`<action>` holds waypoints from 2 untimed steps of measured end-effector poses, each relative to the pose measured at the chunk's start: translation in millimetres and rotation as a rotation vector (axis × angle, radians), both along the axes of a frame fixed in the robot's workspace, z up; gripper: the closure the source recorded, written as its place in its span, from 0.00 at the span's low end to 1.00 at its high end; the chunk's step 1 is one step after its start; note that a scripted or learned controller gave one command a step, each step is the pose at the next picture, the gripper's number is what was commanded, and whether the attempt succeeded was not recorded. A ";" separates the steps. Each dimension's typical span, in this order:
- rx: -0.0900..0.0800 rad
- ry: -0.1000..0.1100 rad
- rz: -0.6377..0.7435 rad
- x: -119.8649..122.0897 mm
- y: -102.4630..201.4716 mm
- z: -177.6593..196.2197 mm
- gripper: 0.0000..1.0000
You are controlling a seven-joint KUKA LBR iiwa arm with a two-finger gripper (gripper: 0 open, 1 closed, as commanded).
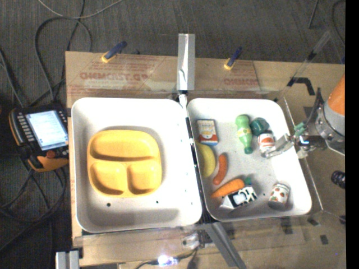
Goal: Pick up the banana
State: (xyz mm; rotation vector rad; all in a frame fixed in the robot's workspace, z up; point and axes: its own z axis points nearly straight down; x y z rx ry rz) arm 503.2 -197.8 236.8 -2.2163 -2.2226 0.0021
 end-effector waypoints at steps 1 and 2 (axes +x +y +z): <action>-0.001 -0.012 -0.162 -12.9 88.5 -147.2 0.00; -0.001 -0.001 0.142 64.8 109.3 -53.7 0.00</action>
